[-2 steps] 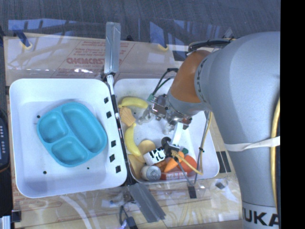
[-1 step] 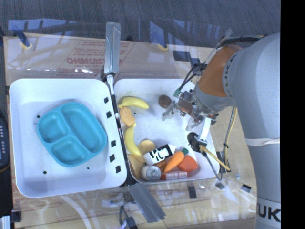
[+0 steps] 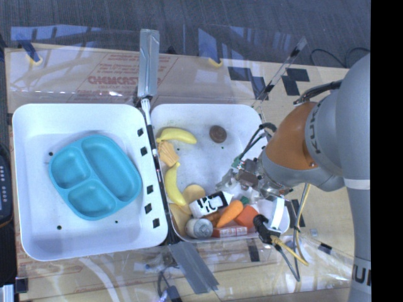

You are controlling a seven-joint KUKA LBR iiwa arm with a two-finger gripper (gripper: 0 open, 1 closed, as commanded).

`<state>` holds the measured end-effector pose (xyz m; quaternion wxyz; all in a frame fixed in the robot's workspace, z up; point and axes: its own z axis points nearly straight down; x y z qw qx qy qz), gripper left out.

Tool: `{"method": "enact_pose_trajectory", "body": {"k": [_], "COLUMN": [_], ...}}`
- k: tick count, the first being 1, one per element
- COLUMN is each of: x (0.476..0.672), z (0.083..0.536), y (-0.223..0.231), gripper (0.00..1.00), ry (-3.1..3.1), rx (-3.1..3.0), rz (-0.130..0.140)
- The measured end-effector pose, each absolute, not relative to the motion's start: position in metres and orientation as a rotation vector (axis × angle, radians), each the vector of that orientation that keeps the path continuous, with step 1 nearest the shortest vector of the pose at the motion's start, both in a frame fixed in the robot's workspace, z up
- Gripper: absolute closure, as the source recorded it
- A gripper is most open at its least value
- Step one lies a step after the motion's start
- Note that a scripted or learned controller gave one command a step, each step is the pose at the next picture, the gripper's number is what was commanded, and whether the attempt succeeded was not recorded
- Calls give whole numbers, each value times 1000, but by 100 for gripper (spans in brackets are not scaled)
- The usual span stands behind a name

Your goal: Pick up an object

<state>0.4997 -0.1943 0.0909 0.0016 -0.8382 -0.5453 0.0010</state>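
Over the right bin's (image 3: 189, 113) 5 o'clock corner, our gripper (image 3: 252, 187) sits low above the pile: carrot (image 3: 229, 213), bottle (image 3: 210, 203), can (image 3: 200, 228). We can't tell the finger state; the wrist blocks it. Clutter likely drew the program here; nothing visibly held.

Two white bins stand side by side on the bench. The left bin (image 3: 38, 231) holds a blue tray (image 3: 94, 176) with three compartments. The right bin (image 3: 189, 115) holds a banana (image 3: 177, 134) near the top left, a second banana (image 3: 173, 185) below it along the left wall, and a small brown disc (image 3: 218, 133) apart from them. Near the bottom lie a white bottle (image 3: 211, 202) with a black label, a carrot (image 3: 230, 213) just beside it and a can (image 3: 201, 228). The arm (image 3: 334, 143) reaches in from the right, and the gripper (image 3: 242, 178) is low over the bin, just above the bottle and carrot.
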Motion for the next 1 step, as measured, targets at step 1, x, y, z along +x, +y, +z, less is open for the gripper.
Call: {"method": "enact_pose_trajectory", "body": {"k": [1], "x": [599], "z": [112], "y": [-184], "gripper": [0], "ry": [-1156], "rx": [-2919], "rz": [3]}}
